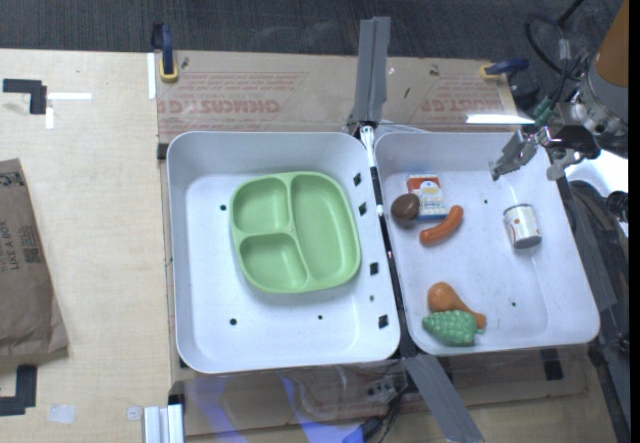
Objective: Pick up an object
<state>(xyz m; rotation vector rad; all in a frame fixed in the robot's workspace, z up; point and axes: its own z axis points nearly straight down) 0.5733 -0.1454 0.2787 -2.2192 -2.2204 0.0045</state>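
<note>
Two white bins sit side by side. The left bin [200, 331] holds one item: a green divided plate [296, 230] with three compartments. The right bin [560, 316] holds six items, counted as follows: one brown rounded piece [405, 208]; one small carton [429, 196] with red, white and blue print; one orange sausage [442, 225]; one silver can [521, 227]; one orange drumstick-shaped piece [450, 301]; one green bumpy piece [450, 328].

Orientation: the sausage's long axis runs diagonally, lower-left to upper-right. The can lies on its side near the bin's right wall, long axis roughly up-down in the view, well apart from the other items. The green piece lies crosswise at the bin's near edge, touching the orange drumstick piece above it.

Writing: the carton's print is too small to read. The cardboard [240, 101] behind the bins carries red lettering, upside down and not clearly legible. A brown paper bag [25, 261] at far left bears dark print, also illegible.

My pincer [532, 153] hangs over the right bin's far right corner, above the can, grasping nothing. The two fingers [508, 159] appear spread apart.
</note>
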